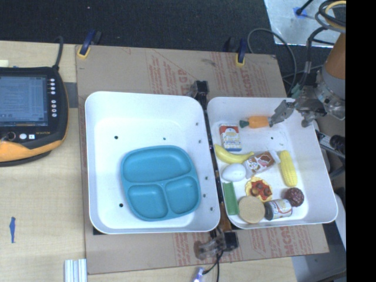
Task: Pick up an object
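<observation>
The gripper [292, 114] hung over the far part of the right bin [320, 157], reaching in from the right. Its two fingers stood apart w/ nothing between them. The left finger tip was just beside the carrot [257, 121], which lay near the bin's far wall; contact could not be confirmed.

**Step in hand (judged):** approach phase; no object picked yet. The carrot was the closest candidate.

**Object layout, right bin:**
- Packet [231, 137], left of the carrot, near the bin's left wall.
- Banana [230, 154], just nearer than the packet.
- Egg [234, 172], beside the banana's near side.
- Corn cob [287, 167], towards the right wall.
- Pizza slice [259, 188], can [279, 208], round brown cookie [252, 210] and a dark round item [294, 196], crowded at the near end.
- Green stick-shaped item [230, 197] along the left wall.

**Next move (judged):** shift the gripper left so the carrot sat between the fingers, descend, then close. Alignment across the carrot's narrow axis would be req'd.

**Edges and clearance:**
- The carrot lay close to the far wall; limited room on that side for a finger.
- Open floor lay between the carrot and the corn cob, approx. mid-bin; best room for descent.
- The near end was packed; the items there lay close together, some touching.

The left bin [100, 157] held a blue divided plate [160, 181], w/ open floor around it. A tablet-type control unit [26, 107] sat on the bench, far left, well apart from both bins.
</observation>
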`<state>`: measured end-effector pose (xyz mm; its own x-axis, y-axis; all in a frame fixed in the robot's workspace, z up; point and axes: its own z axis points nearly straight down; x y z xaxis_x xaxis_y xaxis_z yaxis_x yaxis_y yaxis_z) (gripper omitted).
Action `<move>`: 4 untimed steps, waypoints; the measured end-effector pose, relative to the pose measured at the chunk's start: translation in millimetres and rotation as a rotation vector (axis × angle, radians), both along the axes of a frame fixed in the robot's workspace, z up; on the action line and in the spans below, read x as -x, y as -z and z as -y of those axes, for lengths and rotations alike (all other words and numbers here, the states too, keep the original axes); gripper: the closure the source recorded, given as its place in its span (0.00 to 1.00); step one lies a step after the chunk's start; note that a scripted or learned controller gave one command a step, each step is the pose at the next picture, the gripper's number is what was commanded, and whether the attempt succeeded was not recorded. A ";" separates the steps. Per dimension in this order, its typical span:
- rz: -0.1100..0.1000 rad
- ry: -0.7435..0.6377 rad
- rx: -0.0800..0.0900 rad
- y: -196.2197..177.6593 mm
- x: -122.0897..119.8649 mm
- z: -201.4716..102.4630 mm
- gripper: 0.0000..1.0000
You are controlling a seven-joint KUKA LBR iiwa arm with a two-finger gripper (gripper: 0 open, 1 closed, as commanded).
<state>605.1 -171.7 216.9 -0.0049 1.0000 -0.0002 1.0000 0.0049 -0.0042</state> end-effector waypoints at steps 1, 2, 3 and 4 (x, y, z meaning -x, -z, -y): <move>-0.003 0.000 0.000 125.5 13.2 27.4 0.00; 0.000 -0.001 0.000 125.3 94.0 35.3 0.00; -0.002 -0.005 0.002 114.9 93.8 36.2 1.00; 0.003 -0.003 0.001 125.3 57.8 -40.7 1.00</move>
<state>547.3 -131.0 91.6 -0.0079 1.0000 -0.0016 1.0000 0.0079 -0.0015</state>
